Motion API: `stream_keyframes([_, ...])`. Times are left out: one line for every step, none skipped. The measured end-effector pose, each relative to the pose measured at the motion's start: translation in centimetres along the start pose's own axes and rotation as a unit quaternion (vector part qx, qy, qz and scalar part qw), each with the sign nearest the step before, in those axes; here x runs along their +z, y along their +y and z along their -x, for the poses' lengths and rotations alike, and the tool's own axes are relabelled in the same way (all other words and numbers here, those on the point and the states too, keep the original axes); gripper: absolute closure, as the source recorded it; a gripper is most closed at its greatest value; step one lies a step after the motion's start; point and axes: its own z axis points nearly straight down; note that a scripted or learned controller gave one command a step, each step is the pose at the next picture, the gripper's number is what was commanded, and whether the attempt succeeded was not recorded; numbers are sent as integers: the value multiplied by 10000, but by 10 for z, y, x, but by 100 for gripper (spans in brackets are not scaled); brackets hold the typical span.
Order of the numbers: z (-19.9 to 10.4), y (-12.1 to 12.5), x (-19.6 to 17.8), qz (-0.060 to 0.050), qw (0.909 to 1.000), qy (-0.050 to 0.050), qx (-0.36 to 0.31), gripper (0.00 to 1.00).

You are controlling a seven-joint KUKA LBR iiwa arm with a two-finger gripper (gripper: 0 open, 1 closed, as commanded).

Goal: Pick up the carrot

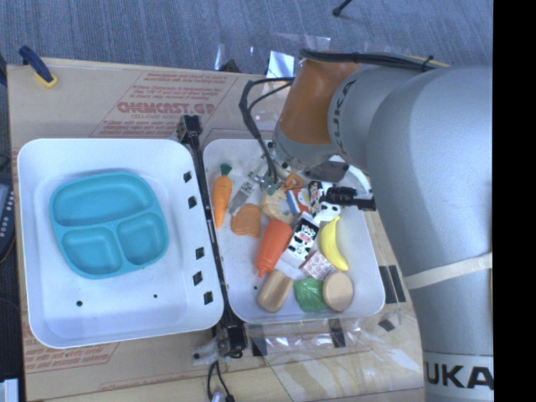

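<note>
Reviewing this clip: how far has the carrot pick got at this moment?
Done: the grey arm's gripper has reached the right-hand white bin, which holds the toys. In hand: nothing I can confirm; the small orange carrot with a green top lies by that bin's left wall, apart from the gripper. Left: close on it and lift. The blue sectioned tray sits in the left bin.

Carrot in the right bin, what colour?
Orange with a green top, clear in the camera view: the carrot lies by the bin's left wall.

The arm is bulky, smooth grey, with an orange band above the wrist, black cables looping beside it, and white "UKA" lettering low down.
</note>
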Motion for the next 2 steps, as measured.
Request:
stream_keyframes([0, 3, -12, 17, 10000, -12, -40, 100])
stream_keyframes([-87, 101, -105, 78, 9972, -6, 748, 100])
